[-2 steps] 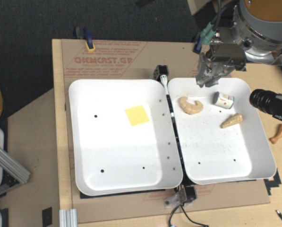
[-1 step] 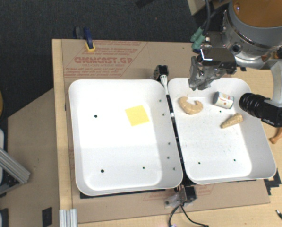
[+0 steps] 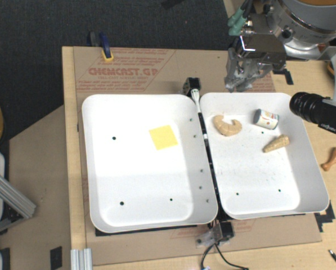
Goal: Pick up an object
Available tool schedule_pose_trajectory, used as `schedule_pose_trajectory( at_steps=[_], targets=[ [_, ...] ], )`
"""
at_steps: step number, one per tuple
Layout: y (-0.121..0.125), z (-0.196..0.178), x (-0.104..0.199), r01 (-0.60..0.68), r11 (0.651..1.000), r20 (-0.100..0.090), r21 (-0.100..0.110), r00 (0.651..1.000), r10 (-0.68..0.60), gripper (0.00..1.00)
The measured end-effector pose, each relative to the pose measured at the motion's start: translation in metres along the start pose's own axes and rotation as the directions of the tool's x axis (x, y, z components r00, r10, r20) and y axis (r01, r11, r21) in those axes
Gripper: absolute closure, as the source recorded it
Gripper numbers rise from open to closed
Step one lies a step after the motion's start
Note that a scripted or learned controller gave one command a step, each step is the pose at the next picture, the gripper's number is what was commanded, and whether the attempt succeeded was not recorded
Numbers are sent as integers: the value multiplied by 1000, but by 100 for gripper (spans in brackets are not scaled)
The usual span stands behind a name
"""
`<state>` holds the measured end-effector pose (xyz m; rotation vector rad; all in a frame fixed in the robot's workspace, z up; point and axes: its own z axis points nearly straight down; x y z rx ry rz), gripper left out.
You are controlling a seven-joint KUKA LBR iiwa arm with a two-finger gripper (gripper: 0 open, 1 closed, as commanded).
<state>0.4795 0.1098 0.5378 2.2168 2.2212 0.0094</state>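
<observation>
My gripper [image 3: 242, 82] hangs above the far rim of the right bin [image 3: 303, 201], with nothing visible between its fingers. In that bin lie a tan croissant-shaped piece [image 3: 228, 126], a small white and grey block [image 3: 265, 118] and a tan cone-shaped piece [image 3: 276, 144]. All three sit in the far half, a little in front of the gripper. A flat yellow square [image 3: 163, 137] lies in the left bin [image 3: 100, 167], near its middle.
A black cylindrical device [image 3: 317, 110] juts in over the right bin's far right corner. The bins rest on a cardboard sheet [image 3: 128, 66] with a blue and yellow clamp [image 3: 105, 48] at its far edge. Black clips [image 3: 191, 86] join the bins.
</observation>
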Motion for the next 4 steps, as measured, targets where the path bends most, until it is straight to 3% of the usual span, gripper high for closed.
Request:
schedule_pose_trajectory(
  at_steps=[2, 3, 4],
  targets=[
    [-1, 24, 22, -2, 1000, 3, 11, 1000, 2, 100],
    [-1, 61, 26, -3, 1000, 4, 13, 1000, 3, 100],
    [0, 62, 51, -1, 1000, 2, 8, 1000, 0, 100]
  ],
)
